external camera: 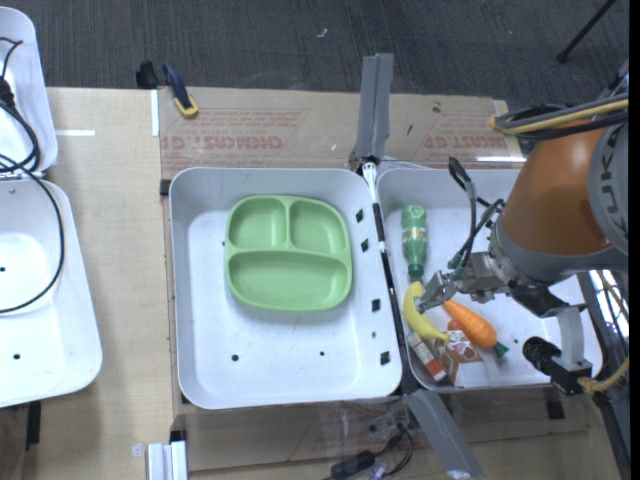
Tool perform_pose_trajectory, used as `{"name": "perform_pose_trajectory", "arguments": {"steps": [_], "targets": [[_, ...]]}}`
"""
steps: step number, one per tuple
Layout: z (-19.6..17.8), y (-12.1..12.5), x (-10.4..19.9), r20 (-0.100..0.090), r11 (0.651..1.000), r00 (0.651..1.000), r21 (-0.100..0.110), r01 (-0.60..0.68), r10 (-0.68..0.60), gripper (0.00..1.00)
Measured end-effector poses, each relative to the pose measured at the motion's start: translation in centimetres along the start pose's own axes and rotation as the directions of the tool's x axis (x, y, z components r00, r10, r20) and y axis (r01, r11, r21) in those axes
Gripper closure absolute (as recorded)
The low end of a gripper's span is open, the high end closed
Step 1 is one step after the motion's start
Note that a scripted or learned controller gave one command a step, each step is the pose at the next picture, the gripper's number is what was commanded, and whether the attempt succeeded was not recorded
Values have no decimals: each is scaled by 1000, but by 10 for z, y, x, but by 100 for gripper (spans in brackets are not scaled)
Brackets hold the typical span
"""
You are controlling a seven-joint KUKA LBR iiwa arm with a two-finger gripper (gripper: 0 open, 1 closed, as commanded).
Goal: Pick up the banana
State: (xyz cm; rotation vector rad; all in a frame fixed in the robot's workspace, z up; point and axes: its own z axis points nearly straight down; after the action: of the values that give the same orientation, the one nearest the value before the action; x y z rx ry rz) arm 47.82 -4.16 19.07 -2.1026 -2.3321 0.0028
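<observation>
We judge the reach nearly done: our gripper [436, 293], fingers apart, hovers over the banana [418, 315] in the right bin [500, 175] and must descend and close.

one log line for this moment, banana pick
stage: approach | hand over banana, right bin | carrot beside | banana not lifted

red print on the cardboard sheet [300, 128] behind the bins, upside down and mirrored from this angle; reads roughly like "chemco" repeated, not sure of the letters. more red print on the same sheet right of the grey post, too broken up to read. white letters "uk" on the arm [612, 183] at the frame's right edge, cut off. bottle and packet labels too small to read.
</observation>
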Motion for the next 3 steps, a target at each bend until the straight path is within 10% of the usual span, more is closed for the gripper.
{"name": "perform_pose_trajectory", "arguments": {"steps": [3], "targets": [[0, 0, 5, 0, 999, 999, 0, -37, 37, 0]]}}
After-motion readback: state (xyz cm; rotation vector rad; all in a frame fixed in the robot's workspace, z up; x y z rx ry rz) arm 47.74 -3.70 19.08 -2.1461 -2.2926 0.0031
